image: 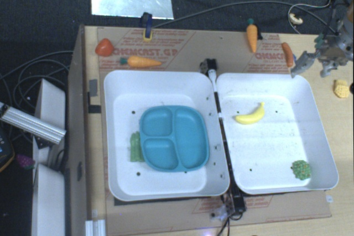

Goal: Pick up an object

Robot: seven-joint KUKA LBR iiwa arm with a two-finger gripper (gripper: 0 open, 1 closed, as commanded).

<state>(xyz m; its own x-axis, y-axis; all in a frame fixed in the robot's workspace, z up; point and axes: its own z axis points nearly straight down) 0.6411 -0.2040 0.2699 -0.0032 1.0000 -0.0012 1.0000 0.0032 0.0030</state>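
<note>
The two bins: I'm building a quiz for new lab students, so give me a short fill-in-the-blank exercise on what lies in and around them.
1. The banana lies in the ____ bin as the camera sees it.
2. The divided plate in the other bin is ____ in colour.
3. The broccoli sits near that bin's ____ right corner.
4. The gripper hovers beyond the right bin, above its ____ right corner.

Missing words: right; blue; lower; upper

yellow banana point(250, 114), blue divided plate point(173, 137), white bins point(166, 83)
</note>
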